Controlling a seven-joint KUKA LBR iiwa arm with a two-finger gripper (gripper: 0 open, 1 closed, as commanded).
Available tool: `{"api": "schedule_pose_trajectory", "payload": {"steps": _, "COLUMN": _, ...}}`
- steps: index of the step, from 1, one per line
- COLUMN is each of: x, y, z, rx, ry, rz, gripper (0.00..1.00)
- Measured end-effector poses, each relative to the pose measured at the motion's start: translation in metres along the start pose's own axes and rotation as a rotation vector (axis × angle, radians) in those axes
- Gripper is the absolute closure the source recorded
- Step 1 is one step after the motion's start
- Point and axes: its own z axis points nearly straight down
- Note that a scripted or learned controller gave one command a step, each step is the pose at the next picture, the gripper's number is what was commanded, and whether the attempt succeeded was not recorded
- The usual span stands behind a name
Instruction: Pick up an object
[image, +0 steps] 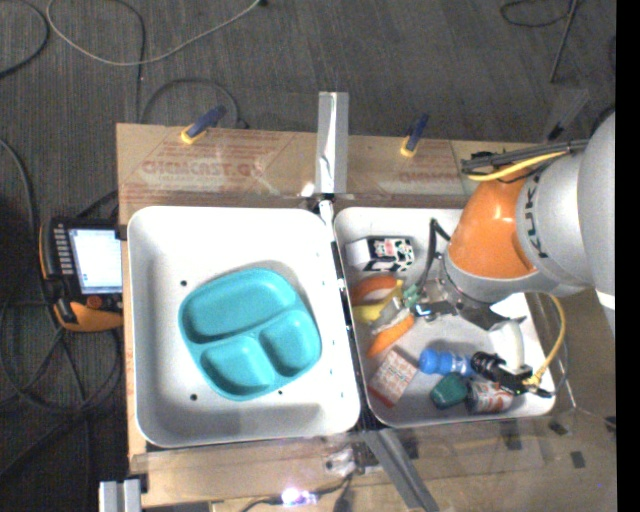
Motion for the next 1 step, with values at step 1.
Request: {"api": "schedule_pose_trajectory", "payload": {"steps": 1, "x": 0.0009, "y": 0.0022, "z": -0.0094, "rx": -0.005, "ry": 0.002, "rz": 0.0, "gripper": 1.0}}
